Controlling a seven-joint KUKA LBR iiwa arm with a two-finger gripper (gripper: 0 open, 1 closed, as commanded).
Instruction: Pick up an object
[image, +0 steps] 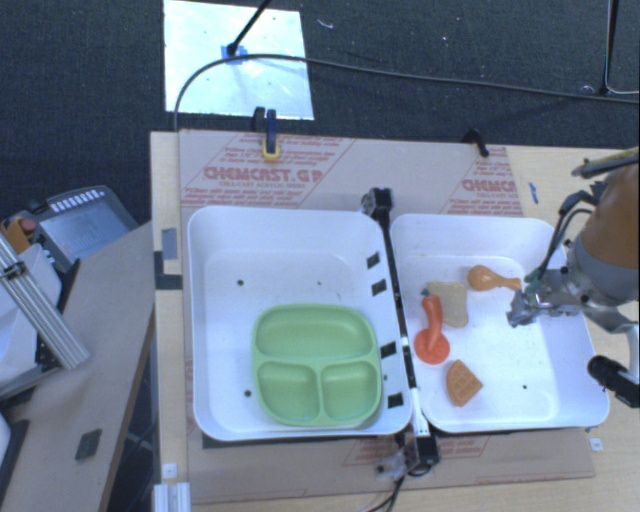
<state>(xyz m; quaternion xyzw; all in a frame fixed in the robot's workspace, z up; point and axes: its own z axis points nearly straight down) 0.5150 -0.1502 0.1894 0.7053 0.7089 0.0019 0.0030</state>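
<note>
grey end effector (527, 303) in right bin (500, 230); grip state unclear.

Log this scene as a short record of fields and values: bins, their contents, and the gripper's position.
left bin: holds a green divided tray
right bin: holds an orange spoon-like toy, a tan block, a red-orange utensil, an orange waffle-like piece
gripper: over the right bin's right side, just below the spoon-like toy's handle
held object: none visible between its fingers
</note>
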